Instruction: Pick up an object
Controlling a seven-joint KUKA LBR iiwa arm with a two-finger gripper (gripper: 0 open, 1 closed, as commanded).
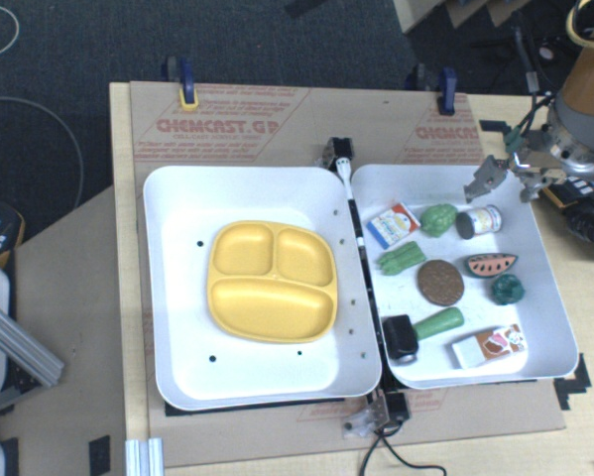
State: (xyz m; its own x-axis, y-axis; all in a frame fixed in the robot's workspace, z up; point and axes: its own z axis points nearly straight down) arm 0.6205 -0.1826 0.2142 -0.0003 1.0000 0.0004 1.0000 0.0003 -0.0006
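**Robot arm at the edge of a bin of small toys**

A brown cardboard-covered bench (277, 117) carries two shallow white plastic bins side by side. The left bin (178, 266) holds a yellow three-compartment plastic tray (273, 281). The right bin (544, 266) holds the small things to pick from. The grey arm is cut off by the right edge, and its two-finger gripper (502, 179) hangs over that bin's far right corner; its fingers look spread apart with nothing between them, though they are small and hard to make out.

Largest to smallest in the right bin: a green cylinder (436, 321), a round brown disc (441, 282), a black block (400, 336), a white printed box (490, 345), a blue-and-white carton (392, 225), a watermelon slice (491, 264), a small tin can (478, 221) just below the gripper, and a dark green ball (507, 289).
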